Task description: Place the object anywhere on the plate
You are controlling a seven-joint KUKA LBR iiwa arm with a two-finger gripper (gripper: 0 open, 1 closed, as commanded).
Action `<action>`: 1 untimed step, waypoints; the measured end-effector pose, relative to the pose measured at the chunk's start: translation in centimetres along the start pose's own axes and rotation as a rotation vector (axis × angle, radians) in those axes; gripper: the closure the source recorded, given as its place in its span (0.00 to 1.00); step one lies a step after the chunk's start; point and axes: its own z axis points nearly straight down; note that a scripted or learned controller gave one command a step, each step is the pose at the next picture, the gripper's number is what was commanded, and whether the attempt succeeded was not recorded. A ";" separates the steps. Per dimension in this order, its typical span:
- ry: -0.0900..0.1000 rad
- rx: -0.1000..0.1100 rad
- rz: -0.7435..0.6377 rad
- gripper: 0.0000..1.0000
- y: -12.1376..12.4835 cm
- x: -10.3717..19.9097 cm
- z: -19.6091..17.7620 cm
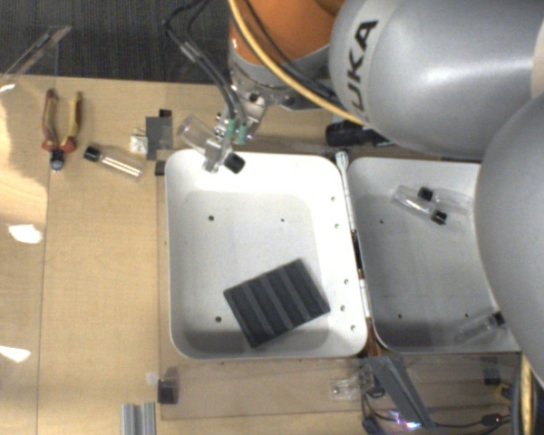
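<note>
- Black ribbed object (276, 303), a flat slab lying tilted at about six o'clock in the left bin (186, 243), resting on the bin floor and well apart from the hand.
- No plate can be made out; the white bin floor may be the intended target, though that is a judgement.
- Hand (225, 149) hangs over the bin's rim at eleven o'clock, below the orange band (281, 12); whether it is apart or together cannot be told, and nothing is seen in it.
- Right bin (417, 261) holds small clear pieces with black tips (423, 201).
- Pliers (61, 125) lie on the surface (82, 288) at nine o'clock.
- Risk: the low, flat slab offers little edge, so a descent may slip off or strike the bin wall.
</note>
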 end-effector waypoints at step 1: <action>0.004 0.004 0.132 1.00 1.0 -2.0 13.6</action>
